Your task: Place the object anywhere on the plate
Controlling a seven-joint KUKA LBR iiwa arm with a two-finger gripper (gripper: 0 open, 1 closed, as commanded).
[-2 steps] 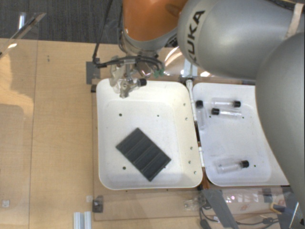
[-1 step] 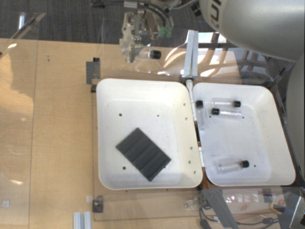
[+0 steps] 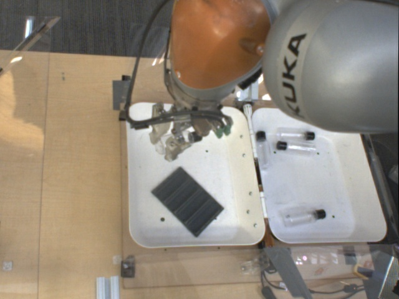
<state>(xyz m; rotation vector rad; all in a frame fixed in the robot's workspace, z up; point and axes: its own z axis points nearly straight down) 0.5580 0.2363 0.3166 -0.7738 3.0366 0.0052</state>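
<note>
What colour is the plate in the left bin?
Dark grey, with ridges, seen in the camera view.

You are looking down at a light brown wooden bench [image 3: 62, 185]. Two flat white bins sit on it, side by side, with their edges almost touching. The left bin [image 3: 140, 223] has a dark grey plate [image 3: 187, 201] lying in it, turned like a diamond (it has ridges across its top). The right bin [image 3: 368, 220] has three small clear tubes with black caps. Two tubes [image 3: 293, 140] lie near the back of that bin, close together. One tube [image 3: 305, 216] lies alone near the front. At the bench's front edge you can see a small metal bracket [image 3: 128, 266].
</note>
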